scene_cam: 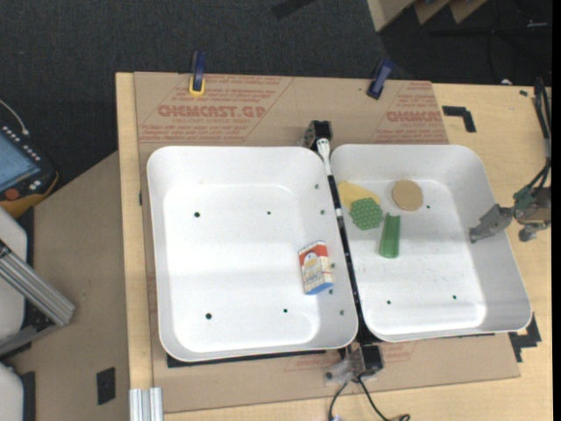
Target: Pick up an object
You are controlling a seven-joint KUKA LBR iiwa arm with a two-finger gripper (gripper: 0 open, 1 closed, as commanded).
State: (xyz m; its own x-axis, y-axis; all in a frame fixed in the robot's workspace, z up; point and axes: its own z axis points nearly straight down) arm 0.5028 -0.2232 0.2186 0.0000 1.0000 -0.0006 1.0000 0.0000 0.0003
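Grey gripper (487, 227) hovers at the right bin's (500, 279) right rim, finger spread unreadable. Nearest target, the green stick-shaped block (389, 236), lies left of it mid-frame, long axis running up-down.

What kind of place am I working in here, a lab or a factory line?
Most likely a robotics lab test bench, not a line: two white bins sit on a clamped board, holding a few small test items like a green block and a small carton.

White bins (175, 261), green knobbly ball (365, 213), green bar (389, 236), tan disc (407, 196)
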